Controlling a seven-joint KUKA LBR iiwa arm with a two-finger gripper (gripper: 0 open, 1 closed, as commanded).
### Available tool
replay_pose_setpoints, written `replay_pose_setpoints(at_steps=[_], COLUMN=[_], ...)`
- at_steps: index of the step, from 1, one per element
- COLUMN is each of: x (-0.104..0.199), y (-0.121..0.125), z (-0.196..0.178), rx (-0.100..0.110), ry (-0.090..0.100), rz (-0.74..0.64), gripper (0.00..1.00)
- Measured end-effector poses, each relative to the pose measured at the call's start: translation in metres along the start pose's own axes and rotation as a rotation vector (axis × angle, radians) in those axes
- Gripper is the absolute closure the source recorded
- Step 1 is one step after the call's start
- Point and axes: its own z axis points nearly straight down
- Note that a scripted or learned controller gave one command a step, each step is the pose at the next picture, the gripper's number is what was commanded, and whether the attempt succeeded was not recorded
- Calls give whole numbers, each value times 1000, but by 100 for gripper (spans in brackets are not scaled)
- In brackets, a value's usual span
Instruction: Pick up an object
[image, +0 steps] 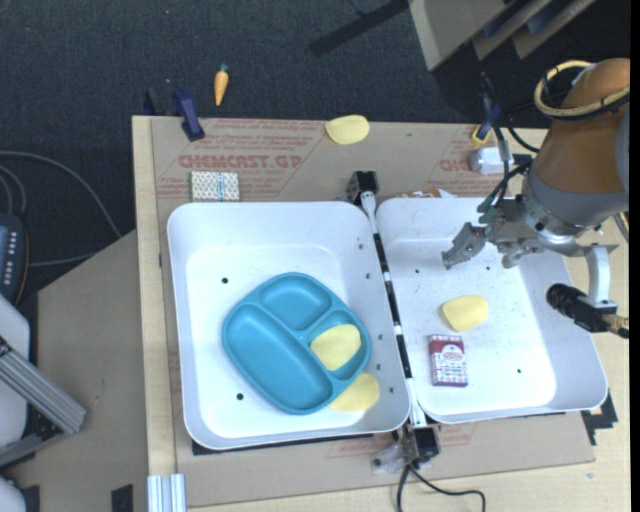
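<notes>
In the right bin (560, 395) lie a yellow lemon-shaped object (465, 311) and, just below it, a small red packet (448, 360). My gripper (485, 248) hovers over the back of that bin, above and slightly right of the yellow object. Its two grey fingers (460, 247) are spread apart with nothing between them. The left bin (200, 240) holds a blue divided plate (290, 341) with a yellow piece (337, 346) in one compartment. Another yellow piece (355, 394) rests against the plate's lower right rim.
On the bench behind the bins lie a yellow object (347, 129), a small patterned packet (215, 185), a blue clip (187, 115) and a tiny orange carrot (221, 85). A black clamp (364, 186) sits at the back of the ridge between the bins.
</notes>
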Motion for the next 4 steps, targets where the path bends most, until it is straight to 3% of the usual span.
replay_pose_setpoints(at_steps=[1, 2, 3, 4], x=[-12, -26, -27, -17], y=[-18, -29, -27, -58], z=[121, 124, 111, 2], rx=[-1, 1, -7, -2], ry=[0, 1, -1, -1], rz=[1, 1, 0, 0], gripper=[0, 0, 100, 100])
